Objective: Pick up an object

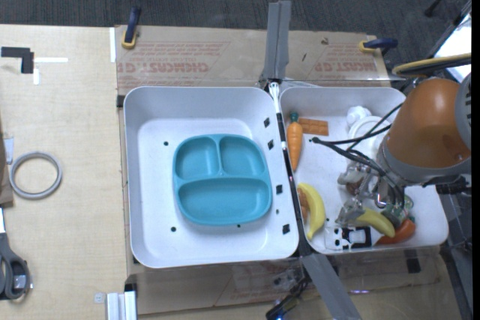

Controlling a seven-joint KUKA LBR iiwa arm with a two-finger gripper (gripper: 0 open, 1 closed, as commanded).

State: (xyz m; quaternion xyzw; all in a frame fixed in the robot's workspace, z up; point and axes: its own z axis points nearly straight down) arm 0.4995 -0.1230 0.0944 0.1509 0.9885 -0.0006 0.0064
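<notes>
My gripper (360,204) is low in the right bin (330,97), near its front right part, with cables running over it. Right below and beside it lies a small yellow banana (376,220), touching or nearly touching the gripper. An orange-red piece (402,231) rests against that banana. A second banana (313,207) lies along the bin's left wall. A carrot (294,144) lies further back on that side, with a flat orange block (313,127) next to it. A white object (360,118) sits at the back of the bin.
The left bin (142,183) holds a blue divided plate (222,179). A black-and-white tag (352,237) lies at the right bin's front edge. The arm's orange band (426,124) overhangs the right bin's right side. A tape roll (33,174) lies on the bench at the left.
</notes>
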